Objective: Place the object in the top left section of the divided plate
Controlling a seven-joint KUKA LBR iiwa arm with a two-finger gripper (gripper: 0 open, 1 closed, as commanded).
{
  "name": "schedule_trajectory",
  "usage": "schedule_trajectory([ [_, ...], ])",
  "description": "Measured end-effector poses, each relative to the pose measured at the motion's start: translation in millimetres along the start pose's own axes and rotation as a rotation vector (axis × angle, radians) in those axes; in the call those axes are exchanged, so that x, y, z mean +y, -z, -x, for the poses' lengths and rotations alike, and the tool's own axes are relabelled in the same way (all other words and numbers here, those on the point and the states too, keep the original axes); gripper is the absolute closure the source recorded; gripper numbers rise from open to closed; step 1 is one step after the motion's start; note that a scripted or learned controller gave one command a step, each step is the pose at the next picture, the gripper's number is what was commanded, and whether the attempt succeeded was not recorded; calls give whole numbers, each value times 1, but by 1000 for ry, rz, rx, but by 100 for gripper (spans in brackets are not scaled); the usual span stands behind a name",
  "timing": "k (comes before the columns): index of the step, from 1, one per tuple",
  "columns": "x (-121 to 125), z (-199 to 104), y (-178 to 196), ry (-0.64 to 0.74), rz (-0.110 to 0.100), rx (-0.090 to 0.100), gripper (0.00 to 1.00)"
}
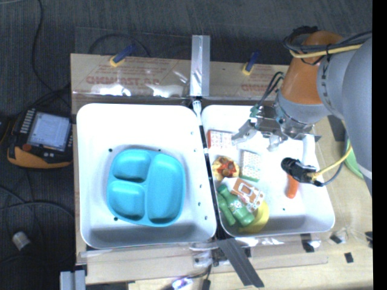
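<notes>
Two white bins (84,162) on bench (151,77), dark carpet (60,17) around.

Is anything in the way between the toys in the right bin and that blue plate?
Only the bin walls where the two bins meet; the toy pile lies right of them and the blue divided plate left. The plate's top left section has nothing in it. The claw hangs above the right bin.
</notes>
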State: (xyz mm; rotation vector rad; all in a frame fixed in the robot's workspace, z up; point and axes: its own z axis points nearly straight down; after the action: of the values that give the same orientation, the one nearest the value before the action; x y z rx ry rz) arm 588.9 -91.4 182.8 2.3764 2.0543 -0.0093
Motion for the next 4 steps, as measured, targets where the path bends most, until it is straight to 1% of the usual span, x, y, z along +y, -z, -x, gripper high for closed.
schedule_trajectory([
  [1,-102,-60,-1,-211,-4,3,0],
  [2,-103,-59,6,-211,-10,2,100],
  [3,-112,-26,-1,-630,-5,1,100],
  [4,-94,13,-55,-770,39,16,100],
])
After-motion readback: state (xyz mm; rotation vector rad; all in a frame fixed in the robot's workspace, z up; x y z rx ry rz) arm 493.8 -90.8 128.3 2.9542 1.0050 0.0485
